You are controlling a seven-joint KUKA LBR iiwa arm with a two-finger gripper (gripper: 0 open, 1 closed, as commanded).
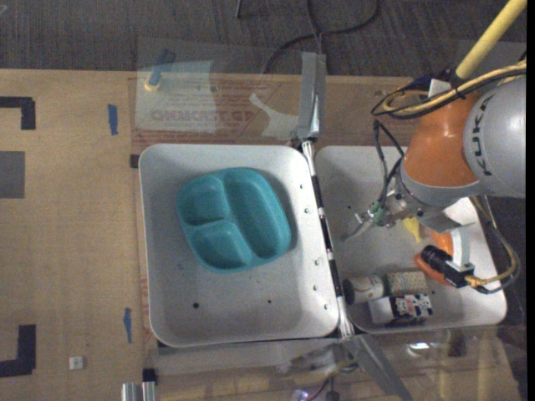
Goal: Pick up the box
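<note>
gripper [374, 218] over the right bin [351, 174], finger state cannot be told; box [401, 306] lies nearer, beside a bottle [365, 287]. descend centred on box, clear of bottle.

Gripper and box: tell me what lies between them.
In the camera view, only bare white bin floor separates the gripper from the box, which lies near the right bin's front wall beside a small bottle.

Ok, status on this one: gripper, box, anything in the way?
Gripper over the right bin, nothing between its fingers. Box flat at that bin's near wall, untouched. Bottle right beside it.
</note>
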